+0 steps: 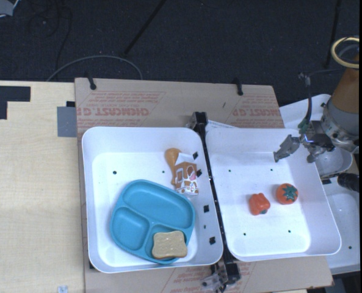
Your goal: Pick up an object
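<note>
— What was on the worktop [34, 194] when you looked, starting from the left?

— The left bin [98, 163] held a blue divided plate [147, 215] with a slice of toast [169, 245] in its near compartment. Just beyond the plate, by the divider between the bins, lay a tan toy piece [172, 157] and a small printed carton [186, 179], close together; I couldn't tell if they touched.

— And the right bin?

— The right bin [278, 240] had two small things near its middle: a red-orange pepper [259, 204] and, just beside it to the right, a tomato-like toy with a green top [286, 193]. They sat apart from each other.

— Where was the arm?

— At the right bin's far right corner, above the rim. The jaws [303, 146] stood spread, one finger pointing left over the bin, and nothing was between them.

— So which step was it at?

— I'd call it the approach; nothing was picked yet. The tomato-like toy was nearest, near the jaws but clearly apart from them.

— What did the next move need?

— To my eye, carrying the jaws toward the camera over one toy, dropping straight down so the fingers straddled it, then closing. The two toys sat close, so a sloppy descent could knock the neighbour.
</note>
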You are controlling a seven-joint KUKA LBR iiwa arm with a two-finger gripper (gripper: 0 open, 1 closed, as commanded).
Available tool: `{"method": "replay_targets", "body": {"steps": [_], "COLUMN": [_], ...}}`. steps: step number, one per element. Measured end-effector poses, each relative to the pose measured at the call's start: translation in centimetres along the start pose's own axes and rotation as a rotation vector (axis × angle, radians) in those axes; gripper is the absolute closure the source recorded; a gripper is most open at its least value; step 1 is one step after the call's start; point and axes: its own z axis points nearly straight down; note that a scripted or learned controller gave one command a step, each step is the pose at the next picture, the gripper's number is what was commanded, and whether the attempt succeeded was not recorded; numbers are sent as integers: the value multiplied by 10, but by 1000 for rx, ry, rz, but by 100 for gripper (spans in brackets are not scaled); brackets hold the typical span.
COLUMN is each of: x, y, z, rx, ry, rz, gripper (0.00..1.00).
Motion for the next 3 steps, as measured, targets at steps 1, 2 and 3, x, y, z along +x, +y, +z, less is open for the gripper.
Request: {"method": "replay_targets", "body": {"steps": [1,2,3], "x": [0,3,0], "y": [3,-6,-8], "z": [-8,53,97], "rx": [-14,-6,-7], "ry": [-3,0,-1], "rz": [-2,-2,-2], "gripper": [0,0,0]}}
